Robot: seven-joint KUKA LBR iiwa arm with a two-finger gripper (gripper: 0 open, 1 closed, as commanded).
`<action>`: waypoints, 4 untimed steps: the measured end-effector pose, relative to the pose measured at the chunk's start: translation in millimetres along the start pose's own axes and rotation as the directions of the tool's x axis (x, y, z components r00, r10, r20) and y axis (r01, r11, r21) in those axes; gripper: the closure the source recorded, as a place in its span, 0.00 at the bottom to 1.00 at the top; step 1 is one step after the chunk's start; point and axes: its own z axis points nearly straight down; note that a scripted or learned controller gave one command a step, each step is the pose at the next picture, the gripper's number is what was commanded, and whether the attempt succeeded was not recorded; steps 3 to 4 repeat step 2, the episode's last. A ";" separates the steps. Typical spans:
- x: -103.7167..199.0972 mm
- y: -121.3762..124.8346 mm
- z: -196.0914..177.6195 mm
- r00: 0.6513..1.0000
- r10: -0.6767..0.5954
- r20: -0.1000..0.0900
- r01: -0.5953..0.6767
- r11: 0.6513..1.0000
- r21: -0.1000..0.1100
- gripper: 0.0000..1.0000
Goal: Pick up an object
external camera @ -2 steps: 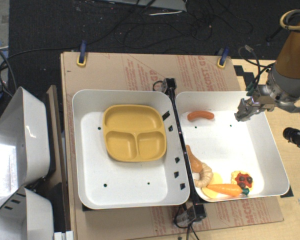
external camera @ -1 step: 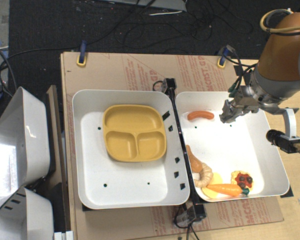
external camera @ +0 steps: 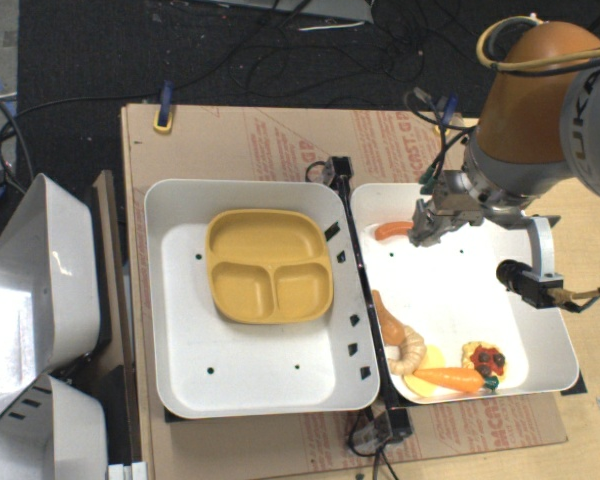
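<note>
Approach step: gripper (external camera: 427, 230), finger state unreadable at this angle, hangs beside orange sausage (external camera: 391, 232) at right bin's (external camera: 550, 298) far-left corner; next, centre over it and descend.

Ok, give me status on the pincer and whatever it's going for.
Pincer low over right bin's far end, finger state unclear. Orange sausage-shaped piece right beside it, not gripped. Other toy food piled at near edge, out of the way.
</note>
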 end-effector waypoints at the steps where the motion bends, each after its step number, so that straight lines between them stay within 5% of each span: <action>1: 53.5 -1.5 -0.8 1.000 0.000 0.000 0.000 1.000 0.000 1.00; 2: 103.5 -11.4 18.0 1.000 -0.003 -0.001 0.003 1.000 0.002 1.00; 4: 103.5 -11.4 18.0 1.000 -0.003 -0.001 0.003 1.000 0.002 1.00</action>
